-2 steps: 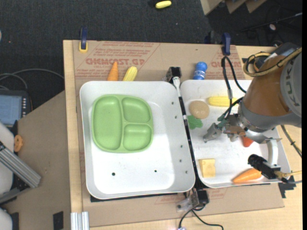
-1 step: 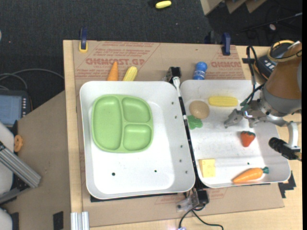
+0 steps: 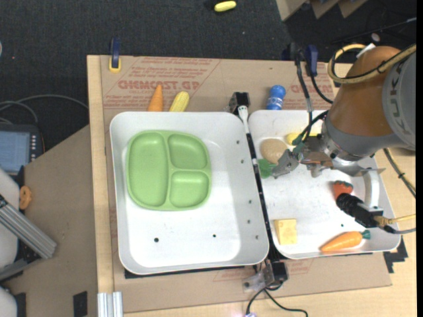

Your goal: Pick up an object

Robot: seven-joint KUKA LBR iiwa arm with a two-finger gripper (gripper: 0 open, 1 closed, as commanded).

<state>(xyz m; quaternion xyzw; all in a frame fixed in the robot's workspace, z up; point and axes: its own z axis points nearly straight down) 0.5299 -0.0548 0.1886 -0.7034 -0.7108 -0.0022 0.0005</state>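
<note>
Looking down on the surface, we saw two white bins side by side. The left bin held a green divided plate in its upper half. The right bin held a tan round piece near its upper left, a small green piece just below that, a yellow bit near the top, a pale yellow block low down, a carrot along the lower edge, and a red piece toward the right.

The arm reached in from the right, and we found the jaws low over the right bin's upper left, just beside the green piece and the tan round piece. Whether they stood apart or closed we could not tell, and we saw nothing between them.

Behind the bins, on the bare surface, lay an orange carrot, a yellow corn cob and a blue bottle.
</note>
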